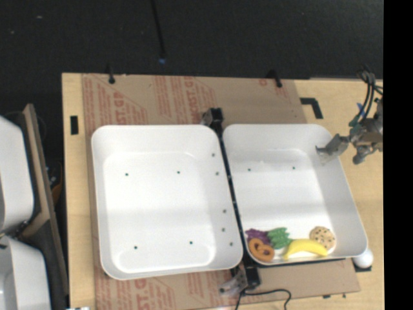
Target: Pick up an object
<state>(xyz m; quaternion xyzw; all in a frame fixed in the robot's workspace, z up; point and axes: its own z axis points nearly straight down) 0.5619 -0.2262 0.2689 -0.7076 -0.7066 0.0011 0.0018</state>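
Note:
Several toy foods lie along the near edge of the right bin (335, 186): a yellow banana (304, 248), a speckled cookie (322, 237), a green leafy piece (279, 236), purple grapes (256, 236) and an orange-brown pretzel-like piece (261, 250). My gripper (342, 150) hangs over the far right corner of that bin, well away from the foods. Its fingers are spread, it is open, and nothing is between them.
The left bin (103, 173) sits beside the right one, with a black clip (213, 117) at the far end of the seam between them. Both rest on a cardboard sheet (148, 99) on the wooden bench. White containers (13, 173) stand at the far left.

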